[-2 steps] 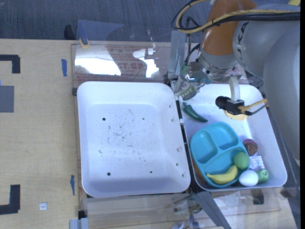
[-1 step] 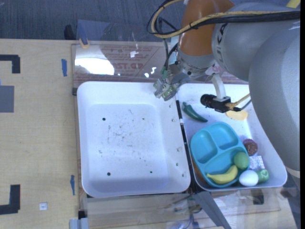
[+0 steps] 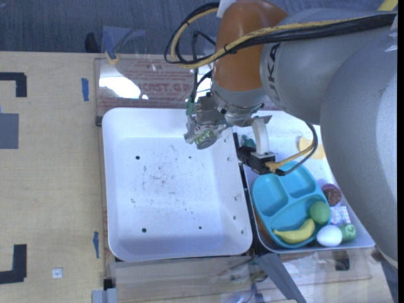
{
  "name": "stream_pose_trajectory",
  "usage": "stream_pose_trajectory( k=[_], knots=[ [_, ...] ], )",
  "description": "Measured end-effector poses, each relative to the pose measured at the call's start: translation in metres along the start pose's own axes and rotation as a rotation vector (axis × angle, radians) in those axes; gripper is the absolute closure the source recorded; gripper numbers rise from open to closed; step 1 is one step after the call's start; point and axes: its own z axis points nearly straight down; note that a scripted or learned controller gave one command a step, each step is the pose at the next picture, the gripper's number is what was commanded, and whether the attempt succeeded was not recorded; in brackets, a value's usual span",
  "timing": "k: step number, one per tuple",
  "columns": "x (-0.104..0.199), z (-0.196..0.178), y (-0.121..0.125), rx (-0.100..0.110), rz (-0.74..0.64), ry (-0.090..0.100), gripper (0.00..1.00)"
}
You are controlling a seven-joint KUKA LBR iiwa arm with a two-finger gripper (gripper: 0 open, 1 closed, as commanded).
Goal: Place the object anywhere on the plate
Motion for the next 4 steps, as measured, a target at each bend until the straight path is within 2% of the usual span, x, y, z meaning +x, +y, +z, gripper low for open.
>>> stream_pose_trajectory(
  k=[1,2,3,4],
  knots=[
    [0.062,0.032,-0.006,0.004,-0.278,-0.001,1.00],
    [0.078,0.065,-0.021,0.004,-0.420,-0.001,1.00],
    [0.034,0.119,-0.043,-0.005,-0.330,-0.002,1.00],
    [0.008,0.121,-0.023,-0.024,-0.234,0.000,1.00]
  ],
)
